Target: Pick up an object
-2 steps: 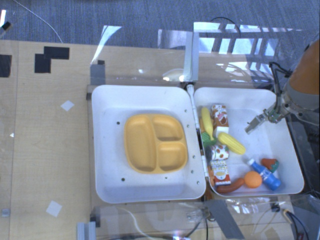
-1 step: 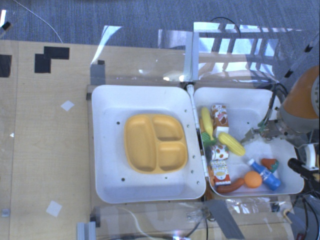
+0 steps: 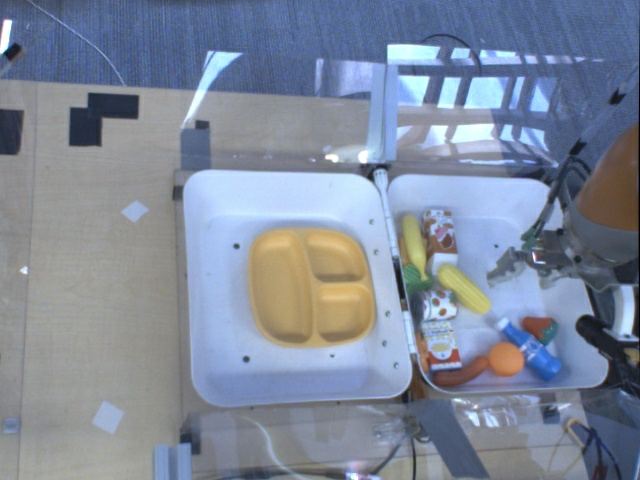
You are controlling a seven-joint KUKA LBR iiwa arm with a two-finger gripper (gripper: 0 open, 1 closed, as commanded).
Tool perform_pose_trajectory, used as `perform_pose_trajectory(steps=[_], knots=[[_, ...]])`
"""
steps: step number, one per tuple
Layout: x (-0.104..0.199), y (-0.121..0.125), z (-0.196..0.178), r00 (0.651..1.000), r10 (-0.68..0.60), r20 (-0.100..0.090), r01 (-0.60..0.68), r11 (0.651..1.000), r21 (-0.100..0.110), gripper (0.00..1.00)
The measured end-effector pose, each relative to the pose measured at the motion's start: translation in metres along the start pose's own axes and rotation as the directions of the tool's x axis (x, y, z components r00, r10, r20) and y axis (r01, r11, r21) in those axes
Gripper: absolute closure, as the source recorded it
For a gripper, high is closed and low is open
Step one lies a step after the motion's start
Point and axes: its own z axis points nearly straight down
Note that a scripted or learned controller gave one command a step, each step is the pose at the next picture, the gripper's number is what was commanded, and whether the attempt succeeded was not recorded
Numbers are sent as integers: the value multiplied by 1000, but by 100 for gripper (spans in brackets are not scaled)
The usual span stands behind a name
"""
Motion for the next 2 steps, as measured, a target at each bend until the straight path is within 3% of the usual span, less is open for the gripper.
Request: perform_pose_trajectory(steps=[1,2], knots=[[26,80,0,908,418,1,-418,908,3,0],[-9,61,26,595,803,4,-803,595,4,0]])
